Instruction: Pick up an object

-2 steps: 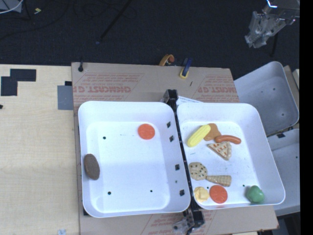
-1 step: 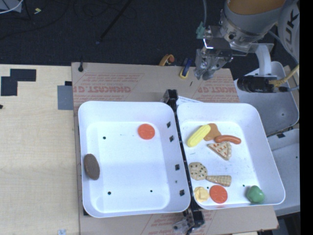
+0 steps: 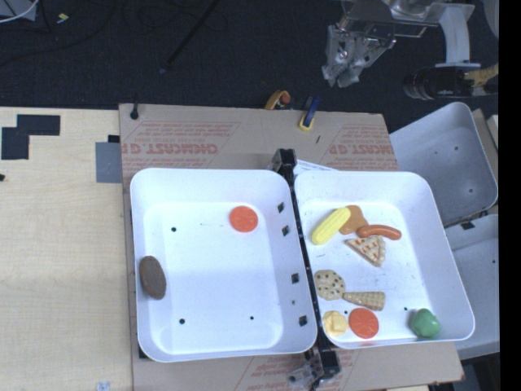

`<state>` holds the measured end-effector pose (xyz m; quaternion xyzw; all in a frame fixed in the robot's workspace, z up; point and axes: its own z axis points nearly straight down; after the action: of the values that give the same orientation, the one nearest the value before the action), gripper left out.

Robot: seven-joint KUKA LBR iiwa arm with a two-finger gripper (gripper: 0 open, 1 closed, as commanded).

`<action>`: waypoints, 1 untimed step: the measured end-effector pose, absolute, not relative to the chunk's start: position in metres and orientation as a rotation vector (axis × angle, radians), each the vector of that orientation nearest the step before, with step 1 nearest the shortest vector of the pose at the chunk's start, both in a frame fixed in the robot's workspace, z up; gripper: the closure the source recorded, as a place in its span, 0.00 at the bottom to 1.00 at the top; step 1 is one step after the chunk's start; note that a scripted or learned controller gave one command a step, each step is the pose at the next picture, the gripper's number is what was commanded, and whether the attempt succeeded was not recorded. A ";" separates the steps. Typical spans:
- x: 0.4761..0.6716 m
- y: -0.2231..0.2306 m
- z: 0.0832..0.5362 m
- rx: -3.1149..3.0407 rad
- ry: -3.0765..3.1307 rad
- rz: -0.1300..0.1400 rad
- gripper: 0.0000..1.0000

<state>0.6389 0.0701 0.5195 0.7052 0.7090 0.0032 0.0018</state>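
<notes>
Two white bins [image 3: 213, 342] were seen side by side on the bench. The gripper [image 3: 348, 62] was held high above the far edge, well apart from every object; how its jaws stood could not be told. A yellow corn cob [image 3: 330, 226] in the right bin was judged light, stiff and smooth, best gripped across its middle.

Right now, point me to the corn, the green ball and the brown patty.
corn [image 3: 330, 226], camera view, middle of the yellow cob
green ball [image 3: 425, 323], camera view, centre of its top
brown patty [image 3: 152, 276], camera view, middle of its flat face
</notes>
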 end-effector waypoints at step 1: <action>0.640 0.124 0.539 2.216 2.229 0.000 1.00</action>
<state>0.6398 0.1240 0.5386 0.7051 0.7091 0.0001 -0.0006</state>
